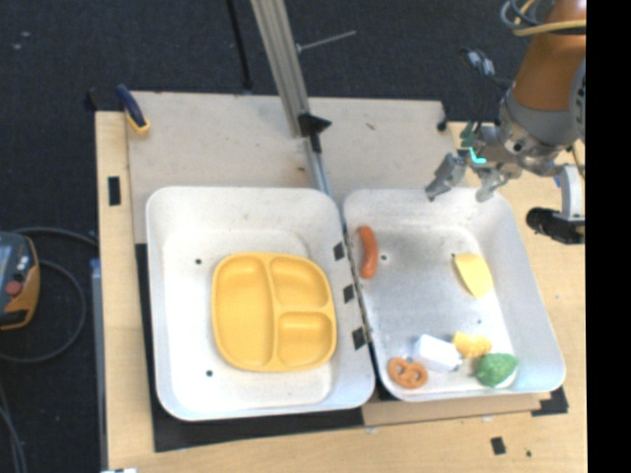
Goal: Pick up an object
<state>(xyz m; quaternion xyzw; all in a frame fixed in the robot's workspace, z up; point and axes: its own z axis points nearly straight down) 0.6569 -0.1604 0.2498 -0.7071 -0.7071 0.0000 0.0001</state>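
Observation:
My gripper (463, 185) hangs above the far rim of the right bin (523, 254), its two grey fingers spread apart with nothing between them. Below it in that bin lie a sausage (366, 251) at the left wall, a yellow cheese wedge (474, 273) toward the right, and at the near edge a pretzel (406, 371), a white block (435, 351), a small yellow piece (472, 344) and a green broccoli (496, 369).
The left bin (168, 264) holds a yellow divided plate (273, 311). A slanted aluminium post (284, 57) rises behind the bins, its foot between them. Bare bench surface (227, 136) lies at the back.

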